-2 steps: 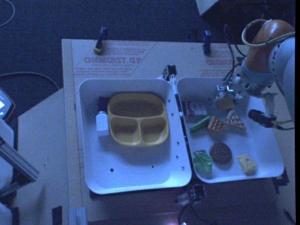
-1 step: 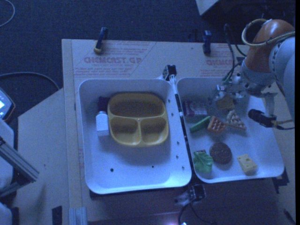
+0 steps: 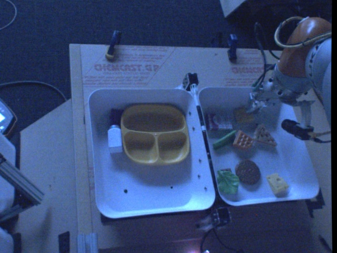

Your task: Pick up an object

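Cheese wedge waits at the right bin front; gripper hovers over the far corner, its opening too dim to tell, probably pre-grasp, so descent comes next

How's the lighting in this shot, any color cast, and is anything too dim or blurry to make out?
Camera view: dim overall, with a strong blue-violet cast; the floor around the bench is almost black. The yellow divided tray and cheese wedge read clearly; the gripper is soft and murky, so its fingers can't be judged. No strong glare on the right bin.
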`<state>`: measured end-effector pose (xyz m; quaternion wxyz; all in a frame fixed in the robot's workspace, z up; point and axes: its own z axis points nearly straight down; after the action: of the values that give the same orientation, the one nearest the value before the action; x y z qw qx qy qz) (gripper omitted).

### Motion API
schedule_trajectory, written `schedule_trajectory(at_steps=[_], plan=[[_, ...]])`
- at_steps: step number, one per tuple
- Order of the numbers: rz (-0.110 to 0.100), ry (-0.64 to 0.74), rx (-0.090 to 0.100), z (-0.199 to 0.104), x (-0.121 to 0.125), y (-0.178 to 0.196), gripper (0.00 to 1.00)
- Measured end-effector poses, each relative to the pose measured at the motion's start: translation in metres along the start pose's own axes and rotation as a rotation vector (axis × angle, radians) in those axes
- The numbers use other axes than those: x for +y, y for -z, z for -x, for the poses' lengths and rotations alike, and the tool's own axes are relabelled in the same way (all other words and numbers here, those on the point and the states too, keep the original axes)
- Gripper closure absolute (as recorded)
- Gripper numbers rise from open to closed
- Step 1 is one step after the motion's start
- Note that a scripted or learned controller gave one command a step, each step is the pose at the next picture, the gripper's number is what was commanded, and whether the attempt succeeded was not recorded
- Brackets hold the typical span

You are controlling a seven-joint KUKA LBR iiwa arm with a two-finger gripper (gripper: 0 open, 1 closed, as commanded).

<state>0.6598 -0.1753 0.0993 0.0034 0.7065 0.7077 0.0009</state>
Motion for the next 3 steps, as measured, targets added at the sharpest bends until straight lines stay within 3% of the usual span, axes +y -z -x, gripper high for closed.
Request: schedule_trajectory(at_steps=[2,3], plan=[[0.002,-0.001,0.001,-0.007,0.003,0.099,1.00],[0.001,-0.001,0.001,-0.006,0.005,0.128,1.00]])
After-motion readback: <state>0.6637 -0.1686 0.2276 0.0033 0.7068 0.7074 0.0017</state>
